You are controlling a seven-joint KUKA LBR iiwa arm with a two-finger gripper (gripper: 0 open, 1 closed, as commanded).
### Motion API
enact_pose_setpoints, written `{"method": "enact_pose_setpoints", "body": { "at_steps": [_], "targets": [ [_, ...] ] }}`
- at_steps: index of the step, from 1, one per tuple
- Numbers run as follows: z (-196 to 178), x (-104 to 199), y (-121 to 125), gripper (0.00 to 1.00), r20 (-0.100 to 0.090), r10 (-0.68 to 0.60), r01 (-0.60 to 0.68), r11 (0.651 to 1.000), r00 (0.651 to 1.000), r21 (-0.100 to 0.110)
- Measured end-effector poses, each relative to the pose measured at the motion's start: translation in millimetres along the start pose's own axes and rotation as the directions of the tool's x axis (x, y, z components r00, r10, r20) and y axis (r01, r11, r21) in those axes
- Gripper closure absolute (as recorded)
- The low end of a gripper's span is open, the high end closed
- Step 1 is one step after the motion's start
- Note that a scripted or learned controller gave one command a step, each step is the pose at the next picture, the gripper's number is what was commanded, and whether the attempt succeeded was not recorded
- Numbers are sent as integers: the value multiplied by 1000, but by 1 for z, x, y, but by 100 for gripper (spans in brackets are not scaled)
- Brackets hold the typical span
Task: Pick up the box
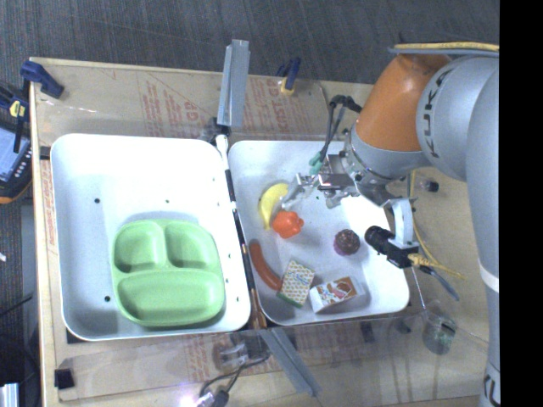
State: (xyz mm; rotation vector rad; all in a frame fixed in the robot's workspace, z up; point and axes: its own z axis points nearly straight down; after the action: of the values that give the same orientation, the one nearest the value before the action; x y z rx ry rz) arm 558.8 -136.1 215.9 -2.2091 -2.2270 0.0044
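Observation:
A small white and brown carton box (337,293) lies on its side near the front wall of the right bin (383,291). Just left of it lies a flat packet with a green and white pattern (297,281). My gripper (310,186) hangs over the back middle of the right bin, just right of a yellow banana (271,200) and above a red pepper (288,224). It is well apart from the box and nothing shows in its grasp.
A brown sausage (263,265) lies along the right bin's left wall. A dark purple round fruit (346,242) sits right of centre. The left bin (76,168) holds a green divided tray (168,271). Cables and a black fitting (386,244) hang by the arm.

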Motion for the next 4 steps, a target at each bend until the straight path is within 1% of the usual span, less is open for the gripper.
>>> {"method": "enact_pose_setpoints", "body": {
  "at_steps": [1,2,3,4],
  "targets": [
    [64,8,-83,0,0,-90,90,996,996,1],
    [122,9,-79,0,3,-102,102,995,995,-10],
    [110,7,-78,100,6,-107,107,994,994,-13],
    [110,7,-78,0,7,-107,107,994,994,-13]
  ]
}}
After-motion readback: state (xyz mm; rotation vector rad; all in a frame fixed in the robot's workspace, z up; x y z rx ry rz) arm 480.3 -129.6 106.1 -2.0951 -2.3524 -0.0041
